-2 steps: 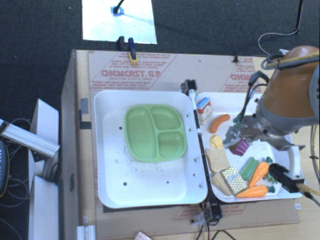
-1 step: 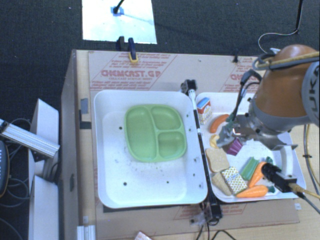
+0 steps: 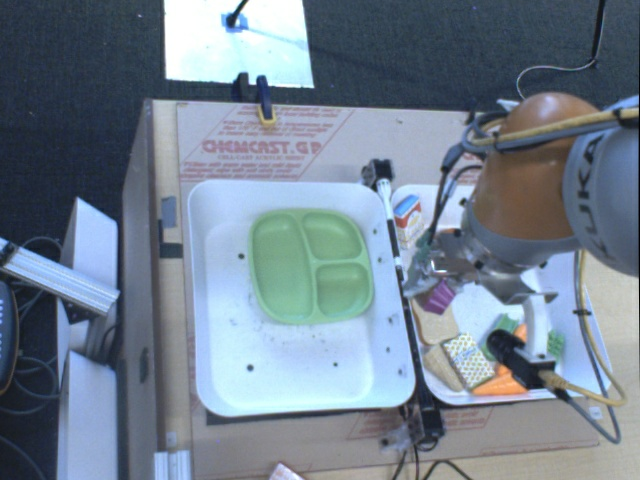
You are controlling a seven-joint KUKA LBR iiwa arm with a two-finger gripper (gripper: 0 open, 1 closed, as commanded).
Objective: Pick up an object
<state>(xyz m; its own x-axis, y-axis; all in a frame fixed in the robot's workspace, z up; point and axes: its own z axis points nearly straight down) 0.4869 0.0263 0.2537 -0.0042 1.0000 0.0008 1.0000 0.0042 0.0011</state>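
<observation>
In the right bin (image 3: 440,383), the hand (image 3: 432,276) hangs by a purple object (image 3: 438,296), likely its target. Grip unclear: I cannot tell.

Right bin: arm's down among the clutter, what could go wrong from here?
1. The gripper sits close to the divider between the bins, beside the purple piece; a grasp there may clip the bin wall or slip off.
2. The items are packed together: the patterned block, the orange piece and the small carton. A pull could drag neighbours along.
3. The arm covers much of the bin, so a miss may be hard to see.
</observation>
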